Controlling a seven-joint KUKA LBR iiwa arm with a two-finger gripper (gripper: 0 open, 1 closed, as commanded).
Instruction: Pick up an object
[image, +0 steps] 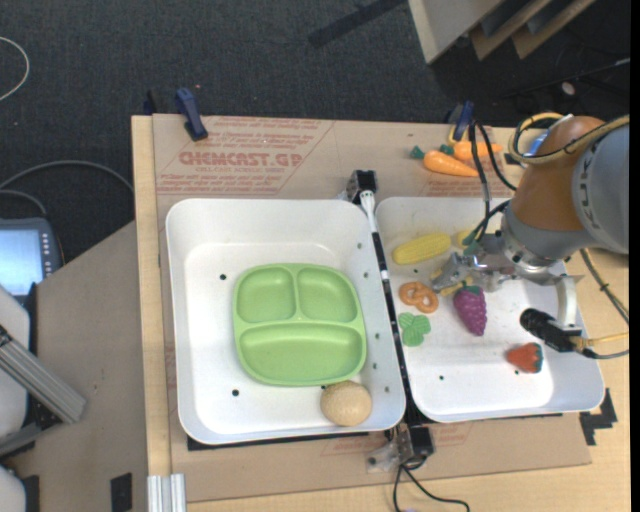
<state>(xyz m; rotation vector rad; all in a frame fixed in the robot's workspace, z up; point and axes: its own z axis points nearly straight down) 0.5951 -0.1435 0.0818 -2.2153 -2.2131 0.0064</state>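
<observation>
White plastic, two shallow bins side by side on a brown board bench (250, 155). Clock directions are read within each bin, 12 o'clock being the far edge.

Left bin (190, 300):
- green divided plate (298, 325) at centre, lying flat.
- tan ball (346, 403) at 5 o'clock, touching the plate's near rim and close to the bin's near wall.

Right bin (480, 385):
- yellow corn cob (422, 248) at 10 o'clock, lying crosswise.
- pretzel (417, 295) at 9 o'clock, near the wall shared with the left bin.
- green leafy piece (413, 328) at 8 o'clock, just beside the pretzel on its 6 o'clock side.
- purple grape bunch (472, 310) near centre, long axis running 12 to 6.
- red piece (525, 357) at 4 o'clock, well apart from the grapes.

Arm (570, 200): grey with an orange band, enters from 3 o'clock and bends down over the right bin's far half. The gripper (458, 277) sits low at about 11 o'clock from the purple grape bunch, just beside its top end, with the corn cob at its 10 o'clock and the pretzel at its 8 o'clock. Contact with the grapes is not clear. Whether the gripper is open or closed, I cannot tell; metal parts overlap at this angle. Nothing is visibly held.

Outside the bins: an orange carrot (450, 163) lies on the bench beyond the right bin's 11 o'clock corner.
</observation>
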